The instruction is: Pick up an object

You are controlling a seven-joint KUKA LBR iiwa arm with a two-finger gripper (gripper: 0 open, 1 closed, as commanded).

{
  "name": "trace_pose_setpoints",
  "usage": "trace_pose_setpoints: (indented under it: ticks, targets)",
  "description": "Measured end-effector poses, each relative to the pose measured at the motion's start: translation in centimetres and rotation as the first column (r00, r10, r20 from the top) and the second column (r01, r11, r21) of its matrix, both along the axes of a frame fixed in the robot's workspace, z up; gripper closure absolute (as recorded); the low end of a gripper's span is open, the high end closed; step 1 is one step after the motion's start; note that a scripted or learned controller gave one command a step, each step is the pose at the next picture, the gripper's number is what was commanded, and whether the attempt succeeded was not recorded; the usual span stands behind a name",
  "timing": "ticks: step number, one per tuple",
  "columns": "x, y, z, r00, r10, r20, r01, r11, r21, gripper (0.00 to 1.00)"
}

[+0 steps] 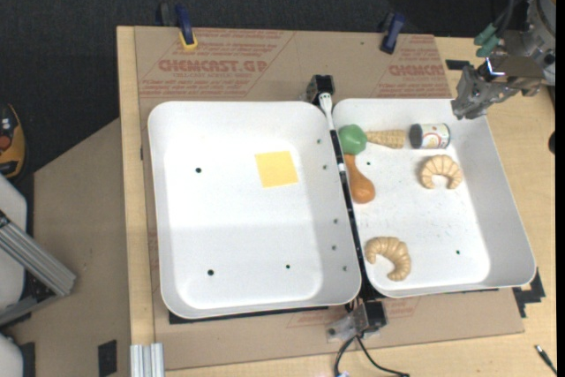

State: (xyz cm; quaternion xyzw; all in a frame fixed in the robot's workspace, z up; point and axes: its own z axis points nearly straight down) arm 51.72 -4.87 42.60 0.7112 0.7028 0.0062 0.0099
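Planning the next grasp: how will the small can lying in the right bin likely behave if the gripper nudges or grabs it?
The small can lies on its side, so a nudge across its length would probably roll it. Its smooth, hard-looking round wall may slip unless gripped squarely. The cone lies right beside it, so a push that way would likely shove that too.

Wide open floor across the left bin, broken only by a flat yellow square near its upper middle. Tighter in the right bin: green ball, cone and small can lined along the top, orange piece hugging the dividing wall, one croissant right of centre, another croissant near the bottom. Clear patch between the croissants and at lower right.
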Motion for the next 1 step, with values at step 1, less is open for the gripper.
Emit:
trace_pose_setpoints:
  ticks: [1]
  targets:
    - [-1.69,5.95,-14.38,0.999,0.017,-0.038,-0.016,1.000,0.007,1.00]
